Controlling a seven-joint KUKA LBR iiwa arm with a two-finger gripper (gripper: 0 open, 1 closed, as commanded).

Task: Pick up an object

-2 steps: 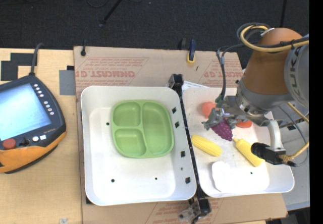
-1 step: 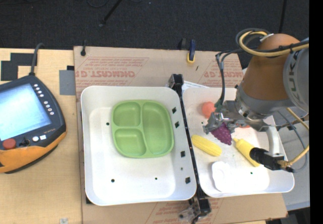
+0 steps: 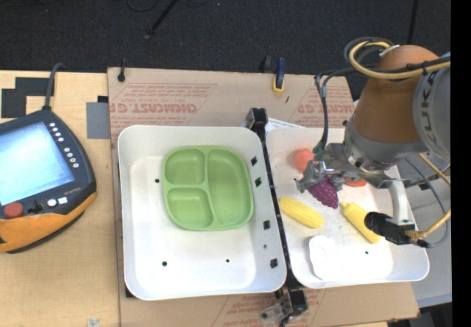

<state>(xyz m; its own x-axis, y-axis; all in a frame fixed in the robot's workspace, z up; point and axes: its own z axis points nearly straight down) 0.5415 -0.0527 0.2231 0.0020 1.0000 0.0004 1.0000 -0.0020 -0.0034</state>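
While the claw (image 3: 315,175) sits low in the right bin (image 3: 412,268), touching the grapes (image 3: 324,192), whether it grips them I cannot tell; nothing is lifted yet.

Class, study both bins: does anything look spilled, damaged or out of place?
Nothing stands out. The green divided plate lies flat in the left bin; the corn, purple grapes and yellow bottle lie loose in the right bin, under the gripper.

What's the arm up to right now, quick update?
Gripper low in right bin, at purple grapes; grasp unclear. Corn cob and yellow bottle close beside. Green tray sits in left bin.
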